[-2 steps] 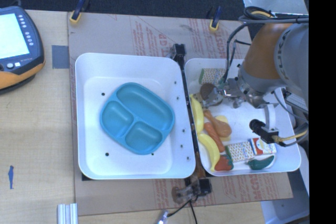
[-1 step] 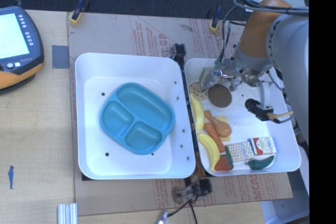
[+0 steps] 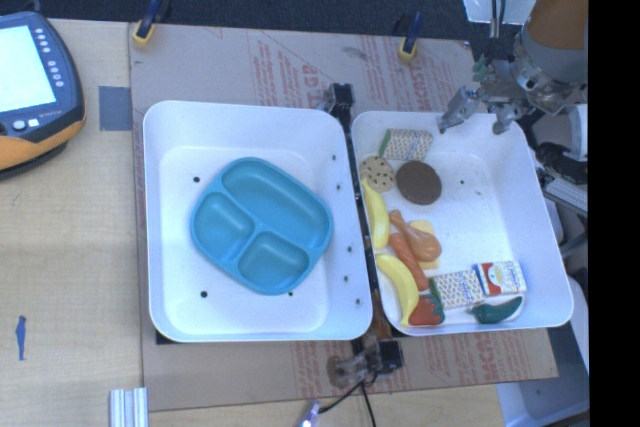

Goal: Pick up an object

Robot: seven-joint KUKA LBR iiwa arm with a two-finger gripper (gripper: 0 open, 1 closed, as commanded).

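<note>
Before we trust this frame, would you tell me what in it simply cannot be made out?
- Print on the small cartons in the right bin, camera view: too small to read.
- The red item beside the lower banana: partly covered by neighbours, identity unclear.
- Arm above the gripper: cut off by the top edge.
- Handheld screen, left: cut by the frame edge, display washed out.
</note>
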